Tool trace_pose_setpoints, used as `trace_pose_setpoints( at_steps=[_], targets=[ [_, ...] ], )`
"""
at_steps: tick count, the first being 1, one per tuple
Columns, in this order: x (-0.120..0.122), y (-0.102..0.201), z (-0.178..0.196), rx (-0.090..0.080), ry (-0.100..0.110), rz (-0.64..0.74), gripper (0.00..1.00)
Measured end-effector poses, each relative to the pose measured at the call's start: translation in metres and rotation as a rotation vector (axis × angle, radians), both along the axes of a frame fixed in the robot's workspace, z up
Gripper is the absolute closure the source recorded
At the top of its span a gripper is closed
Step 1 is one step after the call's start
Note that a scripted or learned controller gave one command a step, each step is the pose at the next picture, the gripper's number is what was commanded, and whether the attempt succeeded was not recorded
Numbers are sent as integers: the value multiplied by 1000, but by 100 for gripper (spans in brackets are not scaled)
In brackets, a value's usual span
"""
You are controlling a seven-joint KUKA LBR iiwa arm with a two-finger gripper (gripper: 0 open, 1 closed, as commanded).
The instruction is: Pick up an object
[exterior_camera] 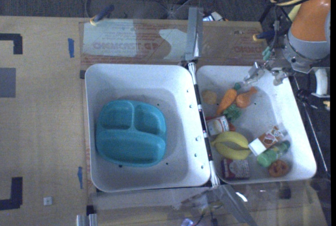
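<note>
The gripper (261, 71) hangs over the far edge of the right bin (299, 114), below the orange band of the arm (312, 20); whether it is wide or narrow cannot be told, and nothing shows between its tips.

Taking the yellow banana (231, 144) near the middle of that bin as the landmark: the gripper is well beyond it, toward the far rim; an orange carrot (227, 100) lies on the far side of the banana, with a second orange piece (245, 97) just right of the carrot; a small can (217, 125) sits just beyond the banana's left end; a red packet (236, 168) lies just nearer than the banana; a green bottle (273, 155) lies to its right; a brown pretzel (279, 168) rests beside that bottle; the left bin (105, 83), well left of the banana, holds a teal divided tray (131, 133).
</note>
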State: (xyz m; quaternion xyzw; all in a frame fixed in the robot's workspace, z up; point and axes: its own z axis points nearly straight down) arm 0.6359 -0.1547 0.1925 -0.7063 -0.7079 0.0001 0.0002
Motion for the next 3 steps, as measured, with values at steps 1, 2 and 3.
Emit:
trace_pose_setpoints(
  at_steps=[1,2,3],
  targets=[
    [-10,9,-106,-2,-5,73,0],
    [-9,9,-95,-1,-9,71,100],
    [18,52,32,-1,-3,80,100]
  ],
)
